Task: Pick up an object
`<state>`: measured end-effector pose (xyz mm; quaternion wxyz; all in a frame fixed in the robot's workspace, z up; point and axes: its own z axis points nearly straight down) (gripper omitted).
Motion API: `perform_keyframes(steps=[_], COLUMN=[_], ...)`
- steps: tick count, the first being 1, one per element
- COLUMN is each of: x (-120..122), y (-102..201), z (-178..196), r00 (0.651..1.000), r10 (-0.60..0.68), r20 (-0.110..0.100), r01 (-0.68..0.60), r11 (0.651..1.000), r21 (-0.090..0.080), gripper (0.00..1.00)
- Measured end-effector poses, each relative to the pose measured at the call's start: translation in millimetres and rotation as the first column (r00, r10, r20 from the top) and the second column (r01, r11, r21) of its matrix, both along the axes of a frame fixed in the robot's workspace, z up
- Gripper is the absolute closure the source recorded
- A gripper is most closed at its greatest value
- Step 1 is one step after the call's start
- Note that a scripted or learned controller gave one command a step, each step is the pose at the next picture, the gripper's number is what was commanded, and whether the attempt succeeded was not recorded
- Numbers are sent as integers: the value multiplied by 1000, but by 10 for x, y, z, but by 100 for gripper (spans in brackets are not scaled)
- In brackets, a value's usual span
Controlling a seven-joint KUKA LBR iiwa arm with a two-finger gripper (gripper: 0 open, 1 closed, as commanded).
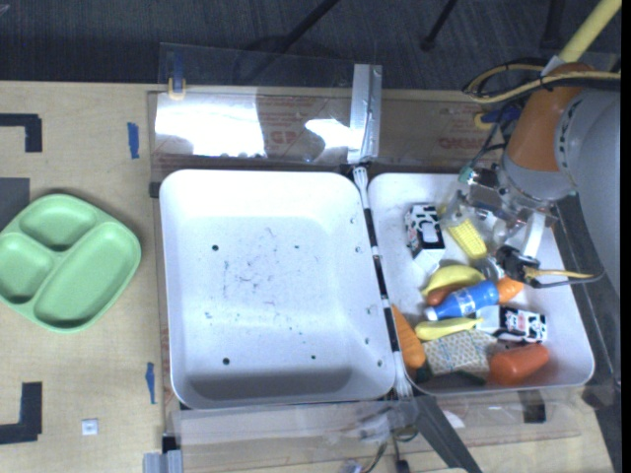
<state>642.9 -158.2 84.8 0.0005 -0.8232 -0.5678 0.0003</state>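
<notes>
We see the gripper [490, 208] down over the upper part of the right bin [582, 358], the arm [577, 151] reaching in from the right w/ its orange band just above the wrist. Its state we can't tell; the wrist hardware hides that part, and nothing shows as held. All the pickable stuff sits piled in the right bin, prob. because that's the source side: a yellow corn-like piece [466, 238] just beside the gripper, a banana [452, 278], a blue bottle [463, 302] lying across it, a carrot [408, 335] against the bin's left wall, a red piece [517, 365] near the front. We judge the corn piece the likeliest target, being nearest. The left bin [182, 294] is likely the drop side. A green divided plate [65, 261] rests on the bench [79, 402], well apart. Labels: the black-and-white box [425, 227] has print, too small to read; no brand legible anywhere.
</notes>
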Motion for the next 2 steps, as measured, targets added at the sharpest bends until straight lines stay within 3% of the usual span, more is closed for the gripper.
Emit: perform_keyframes(steps=[1, 2], x=[11, -728], y=[3, 347], z=[103, 995], r00=[1000, 998], r10=[3, -58], r20=[0, -4], r01=[-3, 58], r11=[1000, 998], r21=[-3, 1], gripper=[100, 100])
